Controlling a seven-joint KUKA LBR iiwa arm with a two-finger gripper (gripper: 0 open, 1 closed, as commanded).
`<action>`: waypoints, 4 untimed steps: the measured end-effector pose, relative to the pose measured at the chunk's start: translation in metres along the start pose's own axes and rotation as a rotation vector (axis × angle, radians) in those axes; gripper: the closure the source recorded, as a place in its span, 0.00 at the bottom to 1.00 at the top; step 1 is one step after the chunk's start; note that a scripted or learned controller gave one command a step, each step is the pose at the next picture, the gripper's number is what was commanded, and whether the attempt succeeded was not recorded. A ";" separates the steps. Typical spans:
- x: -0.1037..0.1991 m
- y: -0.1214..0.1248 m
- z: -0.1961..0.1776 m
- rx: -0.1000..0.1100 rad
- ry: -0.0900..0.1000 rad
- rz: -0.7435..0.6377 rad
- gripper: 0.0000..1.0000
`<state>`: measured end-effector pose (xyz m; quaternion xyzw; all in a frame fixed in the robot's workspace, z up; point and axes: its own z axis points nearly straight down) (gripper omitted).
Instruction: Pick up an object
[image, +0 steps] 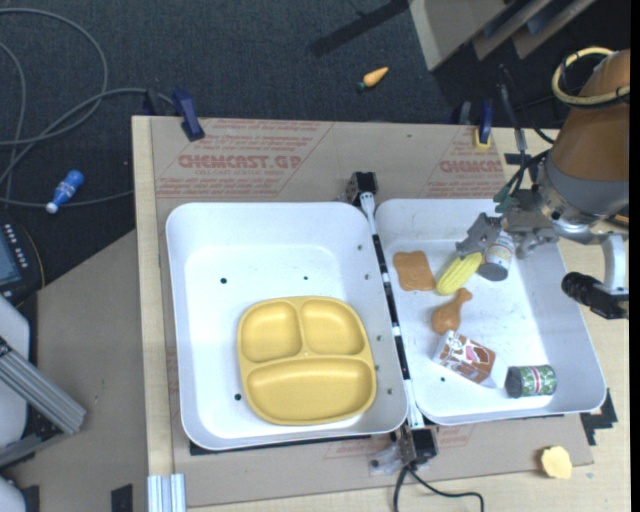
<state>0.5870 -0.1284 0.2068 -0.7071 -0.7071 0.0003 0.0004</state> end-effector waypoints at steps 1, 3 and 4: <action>0.007 -0.014 0.128 0.006 0.002 0.001 0.00; 0.033 -0.050 0.112 -0.001 0.001 0.001 1.00; 0.080 -0.039 0.017 -0.012 0.001 -0.007 1.00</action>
